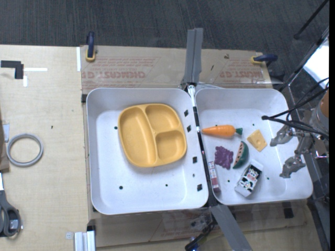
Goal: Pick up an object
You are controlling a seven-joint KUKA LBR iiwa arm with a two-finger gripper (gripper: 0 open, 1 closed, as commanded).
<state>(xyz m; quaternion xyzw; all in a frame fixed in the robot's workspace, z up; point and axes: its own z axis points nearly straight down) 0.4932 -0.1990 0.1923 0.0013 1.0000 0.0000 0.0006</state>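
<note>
The right bin (246, 104) holds an orange carrot (222, 131), a yellow cheese wedge (256, 139), a purple bunch of grapes (223, 156), a watermelon slice (240, 154) and a small cow-print milk carton (248, 180). A thin red and white stick (213, 174) lies along the bin's left wall. My gripper (286, 152) hangs over the right edge of this bin, to the right of the cheese and the carton. Its two metal fingers (290, 167) stand apart, open, with nothing between them.
The left bin (104, 182) holds a yellow divided plate (153, 135). A grey roll of tape (23, 149) and scissors (8, 221) lie on the wooden bench at the left. Clamps (90, 46) hold cardboard behind the bins. Black cables (293, 120) run beside the arm.
</note>
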